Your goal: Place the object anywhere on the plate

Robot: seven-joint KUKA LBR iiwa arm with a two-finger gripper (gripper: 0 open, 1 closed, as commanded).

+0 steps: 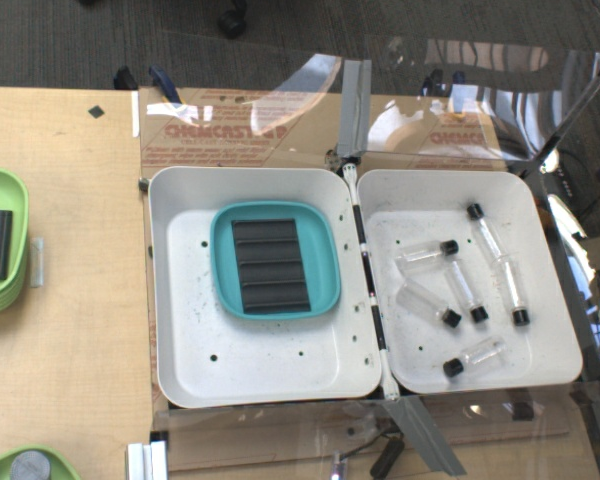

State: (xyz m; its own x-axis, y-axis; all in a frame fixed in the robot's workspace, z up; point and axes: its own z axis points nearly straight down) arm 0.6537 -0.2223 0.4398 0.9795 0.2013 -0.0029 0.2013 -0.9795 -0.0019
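Six clear plastic tubes with black caps (463,288) lie scattered in the white bin at right of frame (540,373), loose and apart, so probably free to pick. At centre frame, the teal square plate (223,268) sits in the left white bin (180,368), with a dark ribbed rectangular block (270,263) already lying flat across its middle.
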